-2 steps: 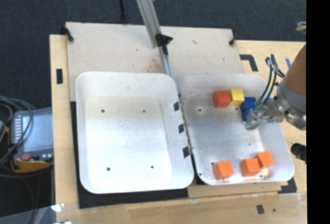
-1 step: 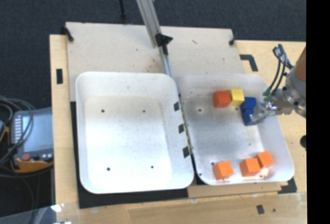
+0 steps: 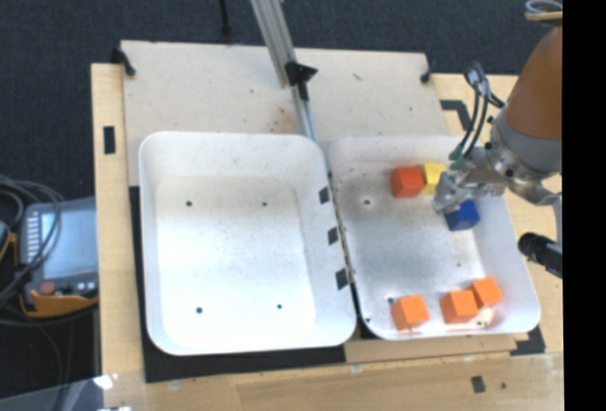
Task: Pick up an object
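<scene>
In the right bin (image 3: 371,319) the gripper (image 3: 454,194) hangs low over the far side, and I cannot tell its state. A blue block (image 3: 463,216) sits just beneath and nearer the camera, a yellow block (image 3: 433,174) beside it, an orange block (image 3: 408,182) beyond.
</scene>
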{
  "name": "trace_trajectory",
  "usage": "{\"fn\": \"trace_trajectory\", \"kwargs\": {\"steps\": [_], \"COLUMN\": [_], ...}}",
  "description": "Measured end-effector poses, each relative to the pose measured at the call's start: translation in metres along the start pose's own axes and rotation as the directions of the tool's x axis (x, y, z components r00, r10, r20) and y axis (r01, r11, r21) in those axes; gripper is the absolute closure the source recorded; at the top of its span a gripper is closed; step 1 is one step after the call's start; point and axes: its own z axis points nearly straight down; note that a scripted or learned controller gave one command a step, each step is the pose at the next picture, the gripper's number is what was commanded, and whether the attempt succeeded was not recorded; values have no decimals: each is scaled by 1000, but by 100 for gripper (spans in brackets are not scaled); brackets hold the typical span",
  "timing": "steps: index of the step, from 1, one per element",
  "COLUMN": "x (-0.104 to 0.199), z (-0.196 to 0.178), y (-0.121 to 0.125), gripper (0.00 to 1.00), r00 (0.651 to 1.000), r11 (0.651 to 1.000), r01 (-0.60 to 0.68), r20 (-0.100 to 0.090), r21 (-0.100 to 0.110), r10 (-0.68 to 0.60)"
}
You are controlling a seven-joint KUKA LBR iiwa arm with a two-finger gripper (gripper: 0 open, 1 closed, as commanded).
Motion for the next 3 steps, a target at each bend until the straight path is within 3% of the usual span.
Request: {"fn": "trace_trajectory", "kwargs": {"steps": [3], "x": [140], "z": [24], "y": [67], "gripper": [100], "r00": [1000], "r11": [1000], "r01": [-2], "r20": [1], "r21": [1], "r10": [2]}}
